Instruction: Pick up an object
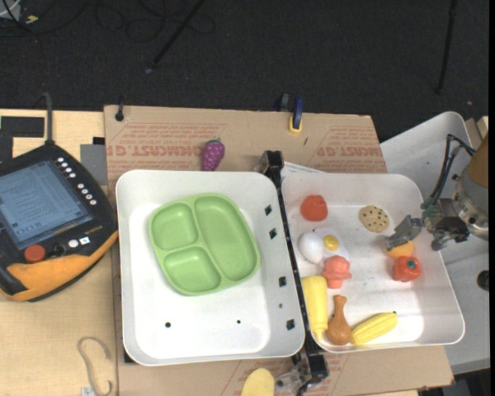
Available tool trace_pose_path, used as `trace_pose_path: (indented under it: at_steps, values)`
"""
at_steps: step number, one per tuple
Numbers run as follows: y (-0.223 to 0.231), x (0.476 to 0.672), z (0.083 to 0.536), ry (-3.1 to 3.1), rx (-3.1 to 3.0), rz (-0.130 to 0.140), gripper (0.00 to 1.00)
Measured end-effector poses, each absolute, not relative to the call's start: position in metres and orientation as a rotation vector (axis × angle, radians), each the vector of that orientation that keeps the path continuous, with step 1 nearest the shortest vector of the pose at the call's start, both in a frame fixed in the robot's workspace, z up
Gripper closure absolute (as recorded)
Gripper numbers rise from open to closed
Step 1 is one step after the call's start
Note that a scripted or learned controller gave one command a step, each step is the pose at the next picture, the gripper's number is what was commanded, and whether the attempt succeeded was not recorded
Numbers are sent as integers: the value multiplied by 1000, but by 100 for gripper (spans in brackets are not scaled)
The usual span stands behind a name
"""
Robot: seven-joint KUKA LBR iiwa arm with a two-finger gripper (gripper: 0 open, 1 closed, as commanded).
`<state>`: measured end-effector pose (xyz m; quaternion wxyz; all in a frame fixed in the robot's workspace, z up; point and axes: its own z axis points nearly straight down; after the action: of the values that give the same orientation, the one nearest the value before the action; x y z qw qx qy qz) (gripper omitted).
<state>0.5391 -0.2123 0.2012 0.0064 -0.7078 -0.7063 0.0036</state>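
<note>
While arm reaches in from right, gripper [418, 233] sits low over right bin [433, 324], dark metal fingers spread apart, small orange-yellow piece [402, 249] just beside left finger, not clearly clamped. Red glossy tomato-like toy [406, 268] just below. Speckled round cookie [374, 217] near left. Smooth white egg [311, 247], pink lumpy toy [337, 271], red rounded piece [314, 208], ridged yellow corn [374, 328], brown drumstick [339, 322] further left. Left bin [140, 304] holds green three-compartment plastic tray [203, 243].
</note>
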Motion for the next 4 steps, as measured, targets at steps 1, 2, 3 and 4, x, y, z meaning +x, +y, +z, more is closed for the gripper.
trace_pose_path:
  at_steps: [1, 2, 3, 4]
  values:
    - [-213, 542, 208, -2221, -2221, 1, 0]
    - [-210, 533, 147, -2218, -2215, 5, 0]
    - [-212, 534, 117, -2221, -2222, -1, 0]
    - [-214, 533, 124, -2213, -2226, 0, 100]
